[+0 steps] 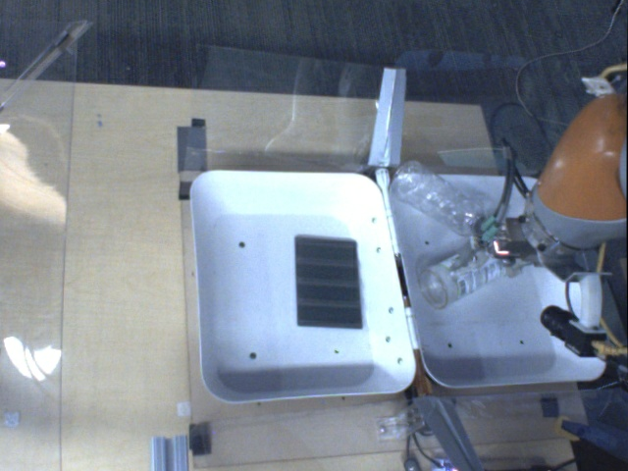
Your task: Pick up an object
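Note:
A dark ribbed rectangular pad point(329, 281) lies flat in the middle of the left bin point(226, 263). In the right bin point(491, 346) are two clear plastic bottles. One crumpled bottle point(435, 194) lies at the far left corner. The other bottle point(457, 278) lies on its side near the bin's middle. My gripper point(502, 246) hangs low over the right bin, at the right end of that second bottle and just right of the crumpled one. The orange-banded arm point(589, 165) comes in from the right above it.
A clear upright divider point(390, 116) stands behind the seam between the bins. A black and white fitting point(574, 324) sits at the right bin's right edge. Cables point(515, 135) trail behind the arm. The wooden bench point(98, 292) extends to the left.

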`<state>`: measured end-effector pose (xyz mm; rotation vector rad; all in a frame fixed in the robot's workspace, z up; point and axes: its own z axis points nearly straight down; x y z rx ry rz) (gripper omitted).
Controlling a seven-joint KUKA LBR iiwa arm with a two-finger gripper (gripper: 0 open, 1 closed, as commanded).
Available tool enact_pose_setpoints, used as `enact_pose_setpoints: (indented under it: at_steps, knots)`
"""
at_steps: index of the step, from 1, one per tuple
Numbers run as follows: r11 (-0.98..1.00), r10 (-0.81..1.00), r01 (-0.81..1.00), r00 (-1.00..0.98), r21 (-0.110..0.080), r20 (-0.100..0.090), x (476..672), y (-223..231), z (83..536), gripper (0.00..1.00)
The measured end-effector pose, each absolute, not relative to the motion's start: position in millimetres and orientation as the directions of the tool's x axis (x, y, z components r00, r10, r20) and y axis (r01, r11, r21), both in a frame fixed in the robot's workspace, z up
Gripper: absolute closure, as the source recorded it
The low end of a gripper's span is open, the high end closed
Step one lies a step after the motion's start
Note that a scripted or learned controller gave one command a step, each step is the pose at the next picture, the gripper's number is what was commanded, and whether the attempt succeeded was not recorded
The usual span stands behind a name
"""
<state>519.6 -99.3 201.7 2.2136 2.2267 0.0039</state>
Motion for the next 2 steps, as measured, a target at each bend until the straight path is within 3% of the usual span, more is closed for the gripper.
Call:
enact_pose_setpoints:
  at_steps: [1, 2]
  knots:
    - [0.079, 0.997, 0.997, -0.079, 0.005, 0.0, 567.1, -118.8, 117.8, 0.0]
    - [0.053, 0.999, 0.998, -0.053, -0.031, 0.007, 624.7, -139.6, 101.3, 0.0]
